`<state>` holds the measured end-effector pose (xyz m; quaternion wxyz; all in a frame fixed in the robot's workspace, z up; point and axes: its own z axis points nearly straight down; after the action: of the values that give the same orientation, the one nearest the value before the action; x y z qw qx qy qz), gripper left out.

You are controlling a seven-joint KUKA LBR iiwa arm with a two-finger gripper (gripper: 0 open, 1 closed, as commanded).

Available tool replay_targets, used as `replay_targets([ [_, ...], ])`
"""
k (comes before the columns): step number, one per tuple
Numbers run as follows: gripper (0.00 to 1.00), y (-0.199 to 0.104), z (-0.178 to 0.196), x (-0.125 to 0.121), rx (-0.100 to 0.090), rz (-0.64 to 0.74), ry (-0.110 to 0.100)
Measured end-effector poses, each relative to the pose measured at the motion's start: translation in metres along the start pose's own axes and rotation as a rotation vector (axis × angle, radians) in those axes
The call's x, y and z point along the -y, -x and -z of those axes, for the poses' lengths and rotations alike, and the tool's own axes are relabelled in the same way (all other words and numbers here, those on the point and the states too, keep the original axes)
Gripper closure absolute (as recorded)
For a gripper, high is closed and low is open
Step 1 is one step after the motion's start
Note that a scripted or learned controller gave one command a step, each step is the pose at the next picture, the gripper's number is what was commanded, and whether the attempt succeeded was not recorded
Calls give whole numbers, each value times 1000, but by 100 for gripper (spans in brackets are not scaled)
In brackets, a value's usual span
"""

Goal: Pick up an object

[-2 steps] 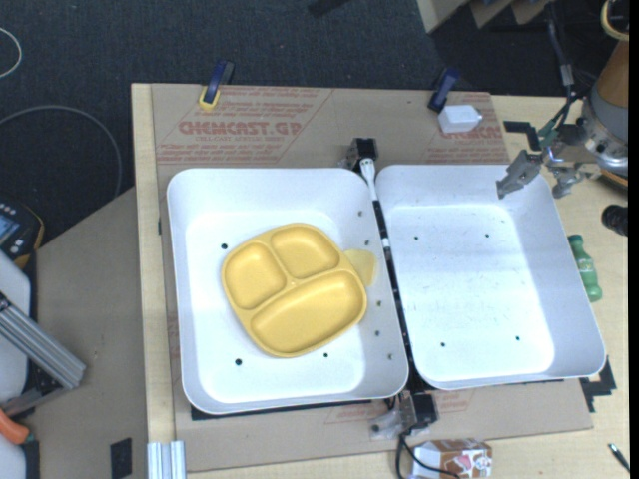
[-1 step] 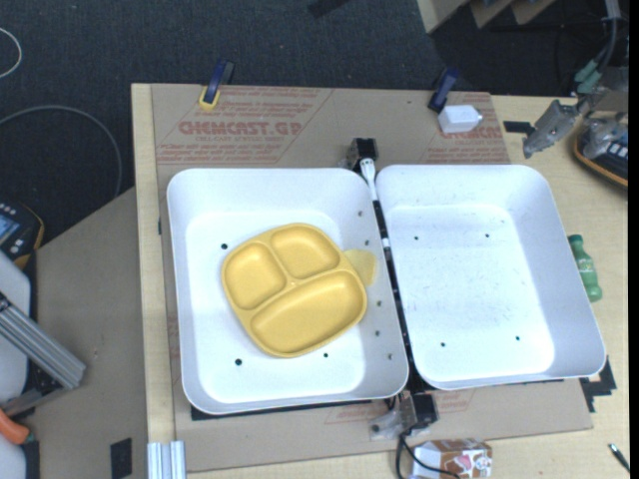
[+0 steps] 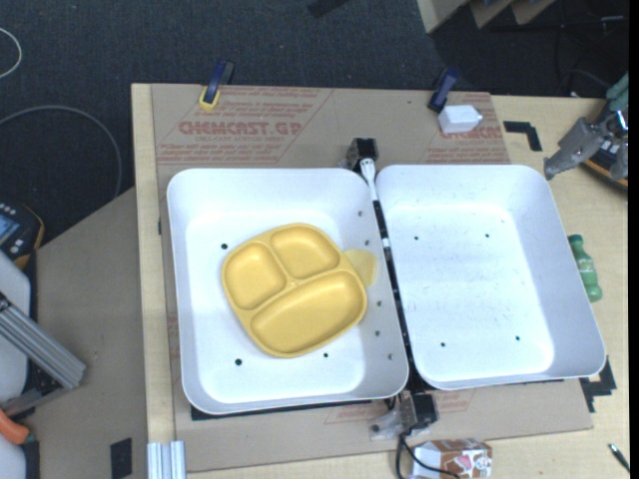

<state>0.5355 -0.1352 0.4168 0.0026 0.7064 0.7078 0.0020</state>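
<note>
Two shallow white plastic bins [image 3: 200, 367] [image 3: 559, 347], one yellow three-compartment plastic plate [image 3: 295, 289], one grey two-finger gripper [image 3: 574, 148].

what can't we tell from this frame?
- Hand: at the camera view's right edge, the arm cut off by the frame; too small and blurred to tell open from shut.
- Yellow item beside the tray in the left bin: partly hidden by the tray's rim, so what it is can't be told.
- Green thing by the right bin: too small to identify.
</note>
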Motion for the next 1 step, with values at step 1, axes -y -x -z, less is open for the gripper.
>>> replay_targets([
  [1,0,-56,106,57,0,4,3],
])
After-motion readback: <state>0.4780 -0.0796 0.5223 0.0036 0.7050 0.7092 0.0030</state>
